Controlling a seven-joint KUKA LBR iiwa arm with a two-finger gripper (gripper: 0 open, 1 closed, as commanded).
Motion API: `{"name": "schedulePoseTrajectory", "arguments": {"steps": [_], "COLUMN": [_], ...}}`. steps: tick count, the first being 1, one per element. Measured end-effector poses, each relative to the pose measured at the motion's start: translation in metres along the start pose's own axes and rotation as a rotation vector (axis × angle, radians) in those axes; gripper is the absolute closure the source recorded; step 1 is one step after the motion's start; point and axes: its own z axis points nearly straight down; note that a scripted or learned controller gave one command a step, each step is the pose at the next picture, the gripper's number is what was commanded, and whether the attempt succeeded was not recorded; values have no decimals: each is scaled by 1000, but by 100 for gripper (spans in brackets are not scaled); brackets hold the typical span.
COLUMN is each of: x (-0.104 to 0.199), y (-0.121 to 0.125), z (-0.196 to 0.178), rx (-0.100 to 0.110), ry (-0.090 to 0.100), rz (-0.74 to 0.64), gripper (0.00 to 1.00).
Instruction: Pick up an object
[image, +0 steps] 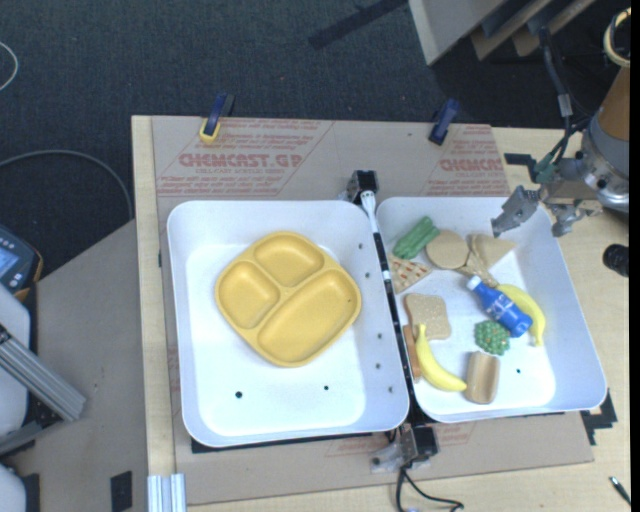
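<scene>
Hovering over the right white bin's (570, 300) far right corner, the grey two-finger gripper (518, 215), jaws spread and pinching nothing, faces the heaped toy food, a tan bread-shaped piece (490, 250) nearest.

One fixed camera, high over the bench (300, 140), looking down at a slant. Left bin (200, 400) and right bin (570, 330) sit mid-frame, moderately close; the arm (600, 150) enters from far right.

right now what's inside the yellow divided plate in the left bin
All three compartments of the yellow divided plate look bare. It covers part of the left bin floor, so whatever lies beneath it cannot be seen.
</scene>
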Motion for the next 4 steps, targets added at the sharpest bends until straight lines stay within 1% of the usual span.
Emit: {"name": "schedulePoseTrajectory", "arguments": {"steps": [1,2,3,4], "x": [1,5,7,8], "y": [2,-1,-3,-3], "z": [-8,54,116,170], "rx": [-14,-8,-10,-9], "ry": [-2,-1,-1,0], "rz": [-3,-3,-3,-3], "gripper": [0,0,0,0]}}
